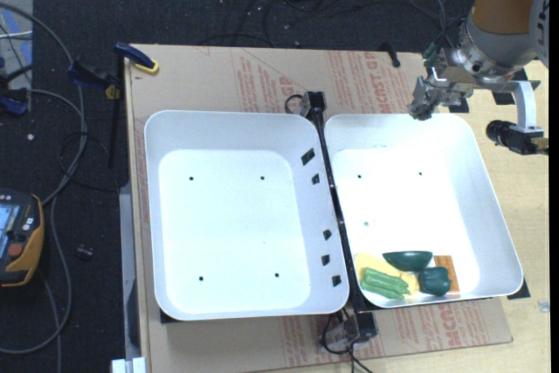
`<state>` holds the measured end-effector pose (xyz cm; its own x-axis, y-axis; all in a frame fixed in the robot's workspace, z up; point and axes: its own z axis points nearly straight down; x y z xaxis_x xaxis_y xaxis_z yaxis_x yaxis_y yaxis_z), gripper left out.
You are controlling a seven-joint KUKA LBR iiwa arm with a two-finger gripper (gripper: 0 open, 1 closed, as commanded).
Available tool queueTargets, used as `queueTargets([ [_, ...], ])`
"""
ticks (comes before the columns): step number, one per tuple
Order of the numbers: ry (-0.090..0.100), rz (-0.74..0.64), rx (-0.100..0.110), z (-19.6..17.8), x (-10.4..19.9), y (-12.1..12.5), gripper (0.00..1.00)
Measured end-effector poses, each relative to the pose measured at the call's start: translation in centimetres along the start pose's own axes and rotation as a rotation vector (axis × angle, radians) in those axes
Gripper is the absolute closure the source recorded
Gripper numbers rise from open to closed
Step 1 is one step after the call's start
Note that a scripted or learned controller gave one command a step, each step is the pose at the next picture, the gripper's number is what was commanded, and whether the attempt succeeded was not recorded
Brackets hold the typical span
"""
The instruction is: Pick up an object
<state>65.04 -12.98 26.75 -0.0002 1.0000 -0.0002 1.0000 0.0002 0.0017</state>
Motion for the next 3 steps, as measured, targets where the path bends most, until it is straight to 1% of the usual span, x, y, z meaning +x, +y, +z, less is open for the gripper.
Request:
queueTargets([
  [1,0.001,-0.003,0.003,1.7,4.7,-2.8,1.00],
  [2,0.001,-0.004,0.002,1.4,9.9,-5.3,1.00],
  [3,0.001,-0.003,0.003,1.5,13.7,-8.4,1.00],
])
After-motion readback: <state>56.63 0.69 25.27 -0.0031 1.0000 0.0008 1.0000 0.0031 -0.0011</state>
